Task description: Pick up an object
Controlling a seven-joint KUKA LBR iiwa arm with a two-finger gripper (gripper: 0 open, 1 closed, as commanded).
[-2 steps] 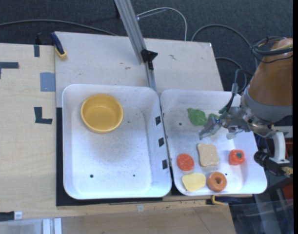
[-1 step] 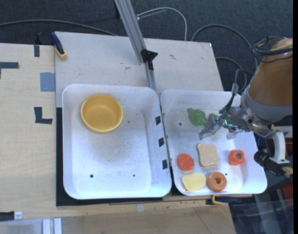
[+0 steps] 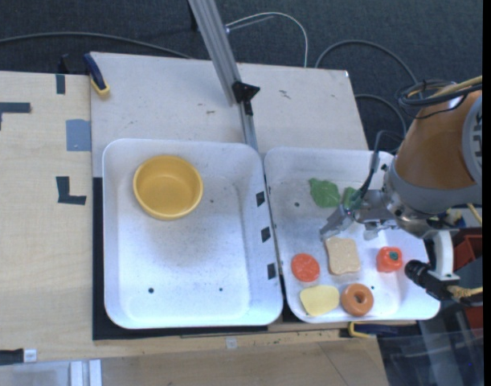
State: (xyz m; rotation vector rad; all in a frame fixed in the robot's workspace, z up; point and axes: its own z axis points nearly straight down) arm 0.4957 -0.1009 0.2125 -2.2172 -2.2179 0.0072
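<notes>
Toast (image 3: 342,256) is your nearest candidate: a pale slice lying flat in the right bin (image 3: 287,215), just below the gripper (image 3: 340,220). You can't tell from this slanted view whether the gripper is open or closed, and nothing shows held in it; it hangs low over the middle of that bin.

Judging by looks, the toast is a light, stiff toy piece. Lying flat, it gives little to grab, so take it across its two short edges.

Just above the gripper lies a green leaf (image 3: 325,191), thin and probably floppy, a poor pick. Toward the bin's right edge sits a small tomato (image 3: 389,258), round and likely to roll out of a pinch. Left of the toast is a red slice (image 3: 305,267). Along the bin's front edge lie a yellow piece (image 3: 319,300) and a donut (image 3: 358,299), touching or nearly so; the donut's ring offers a fair grip across its width.

Over in the left bin (image 3: 116,240), near its back left corner, stands a yellow bowl (image 3: 168,186), well apart from everything else.

You'll find no brands, labels or legible writing anywhere.
</notes>
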